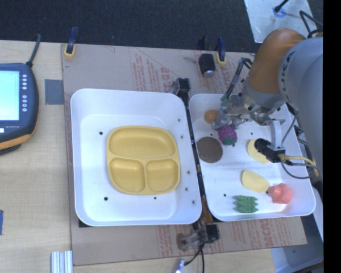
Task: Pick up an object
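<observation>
My gripper (229, 118) hangs over the upper left part of the right bin (227, 212), at the end of the grey arm with its orange band (273, 56). A purple bunch of grapes (228, 135) lies right below it, touching or nearly touching the gripper's tip. A small orange piece (210, 116) sits just left of the gripper. Further down the bin lie a brown disc (209, 149), a yellow piece (254, 181), a pink piece (281, 193) and a green pea pod (245, 204). Another yellow piece (256, 151) lies partly under a black cable end.
The left bin (85, 152) holds a yellow divided plate (143, 158). A tablet-like pendant (8, 104) rests on the bench at far left. Clamps and a black fitting (207, 63) stand along the back edge of the board. Cables trail across the right bin's right side.
</observation>
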Robot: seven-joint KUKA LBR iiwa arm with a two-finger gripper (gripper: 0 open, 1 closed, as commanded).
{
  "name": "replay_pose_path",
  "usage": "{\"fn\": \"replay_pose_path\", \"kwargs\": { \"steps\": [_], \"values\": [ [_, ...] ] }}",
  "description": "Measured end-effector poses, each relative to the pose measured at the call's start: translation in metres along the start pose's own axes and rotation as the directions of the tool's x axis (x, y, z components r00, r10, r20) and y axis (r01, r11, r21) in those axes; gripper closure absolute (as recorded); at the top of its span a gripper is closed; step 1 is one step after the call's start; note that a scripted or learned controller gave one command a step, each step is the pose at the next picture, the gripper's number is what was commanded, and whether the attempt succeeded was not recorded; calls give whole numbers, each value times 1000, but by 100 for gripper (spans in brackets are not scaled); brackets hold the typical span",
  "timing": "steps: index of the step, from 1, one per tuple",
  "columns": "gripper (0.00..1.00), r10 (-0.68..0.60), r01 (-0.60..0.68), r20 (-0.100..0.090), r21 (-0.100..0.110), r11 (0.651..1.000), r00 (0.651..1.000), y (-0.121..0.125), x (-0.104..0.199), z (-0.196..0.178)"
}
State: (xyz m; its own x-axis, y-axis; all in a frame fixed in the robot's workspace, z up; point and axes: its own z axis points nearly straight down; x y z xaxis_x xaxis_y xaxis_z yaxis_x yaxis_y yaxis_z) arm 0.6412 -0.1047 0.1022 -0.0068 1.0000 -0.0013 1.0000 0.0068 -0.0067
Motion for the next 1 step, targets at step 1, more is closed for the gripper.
{"fn": "replay_pose_path", "kwargs": {
  "steps": [1],
  "values": [
    [100, 2, -2, -1, -5, 1000, 1000, -48, 52, -90]
  ]
}}
